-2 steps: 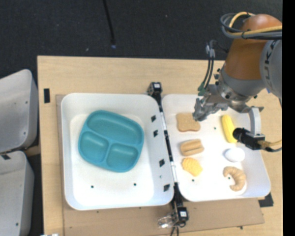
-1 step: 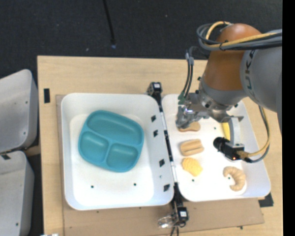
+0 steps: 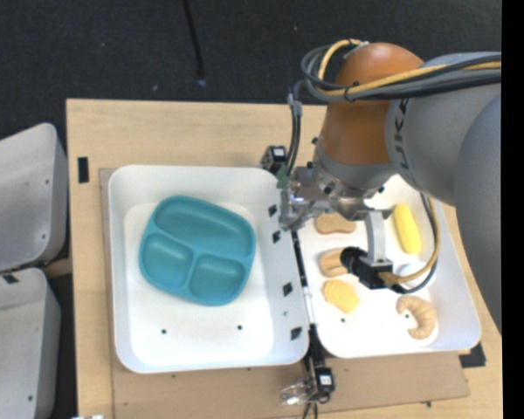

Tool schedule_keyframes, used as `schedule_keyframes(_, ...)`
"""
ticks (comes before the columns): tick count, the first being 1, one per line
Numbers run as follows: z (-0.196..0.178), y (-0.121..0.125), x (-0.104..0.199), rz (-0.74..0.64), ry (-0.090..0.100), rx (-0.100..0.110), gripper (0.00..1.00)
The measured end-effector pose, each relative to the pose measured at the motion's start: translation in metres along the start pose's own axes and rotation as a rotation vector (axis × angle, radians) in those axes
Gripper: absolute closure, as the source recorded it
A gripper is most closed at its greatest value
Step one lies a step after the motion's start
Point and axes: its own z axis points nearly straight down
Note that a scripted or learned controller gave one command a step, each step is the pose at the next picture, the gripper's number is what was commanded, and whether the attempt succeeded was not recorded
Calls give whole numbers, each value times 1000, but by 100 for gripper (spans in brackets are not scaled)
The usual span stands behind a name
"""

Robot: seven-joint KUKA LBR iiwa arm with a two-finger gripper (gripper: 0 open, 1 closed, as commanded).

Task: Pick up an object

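**Operator:** While the arm [image 3: 454, 138] hangs over the right bin [image 3: 375, 337], where is the gripper [image 3: 301, 203]?

**Technician:** At that bin's left wall, beside the divider. Whether it is released or clenched cannot be determined.

**Operator:** Locate the objects.

**Technician:** Right bin: corn cob [image 3: 405, 228] upper right, croissant [image 3: 419, 315] lower right, two tan biscuits [image 3: 334, 225] and a yellow wafer [image 3: 341, 296] leftward. Left bin [image 3: 201, 332]: teal divided plate [image 3: 196, 250].
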Motion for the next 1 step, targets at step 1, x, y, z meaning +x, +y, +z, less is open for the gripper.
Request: schedule_keyframes(1,-2,-6,52,1,-1,-1,100)
